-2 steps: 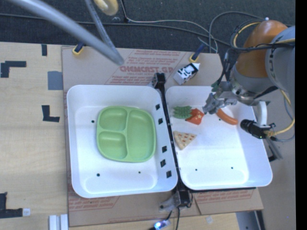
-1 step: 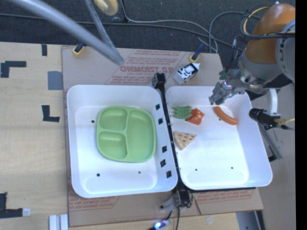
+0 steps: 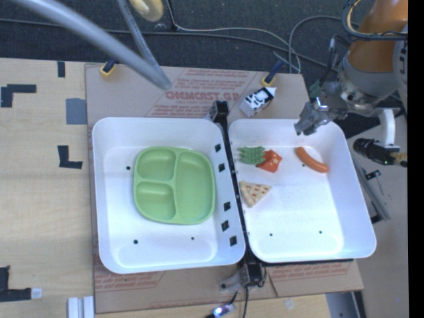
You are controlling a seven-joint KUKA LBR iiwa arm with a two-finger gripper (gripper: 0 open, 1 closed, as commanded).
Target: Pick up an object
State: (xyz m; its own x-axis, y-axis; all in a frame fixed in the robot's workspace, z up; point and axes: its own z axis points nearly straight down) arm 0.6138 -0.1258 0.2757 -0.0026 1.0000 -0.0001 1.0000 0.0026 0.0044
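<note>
Near the right bin's (image 3: 358,244) back rim, the sausage (image 3: 311,159) lies just below the end effector (image 3: 307,126), grip state unclear.

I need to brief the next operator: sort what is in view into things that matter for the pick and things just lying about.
For the pick:
- gripper, above the right bin's far edge
- sausage
- red piece
- green leafy piece
- waffle wedge
- right bin

Just lying about:
- green divided plate
- left bin
- cardboard sheet
</note>
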